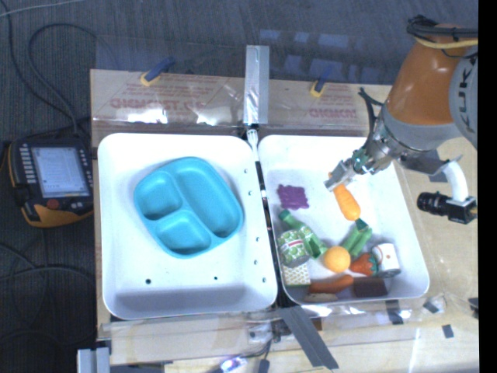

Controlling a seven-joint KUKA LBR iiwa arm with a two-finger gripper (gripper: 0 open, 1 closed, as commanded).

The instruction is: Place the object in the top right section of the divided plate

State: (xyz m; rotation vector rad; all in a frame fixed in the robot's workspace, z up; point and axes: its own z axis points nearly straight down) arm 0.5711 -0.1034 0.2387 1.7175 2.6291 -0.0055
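Note:
A blue divided plate [189, 205] with three sections lies in the left bin [116, 286]. My gripper [339, 183] hangs over the upper middle of the right bin [411, 239], slanting down to the left. An orange carrot [348, 202] hangs from its tip, its upper end pinched between the fingers, apart from the other toys. The plate's sections hold nothing.
A purple flat piece [293, 196] lies left of the carrot. Several toy foods crowd the right bin's near end: a green and white packet [295, 247], an orange ball [337, 259], green stalks [358, 238], a white block [386, 257] and a brown bar [347, 285]. A teach pendant [50, 177] sits at the far left.

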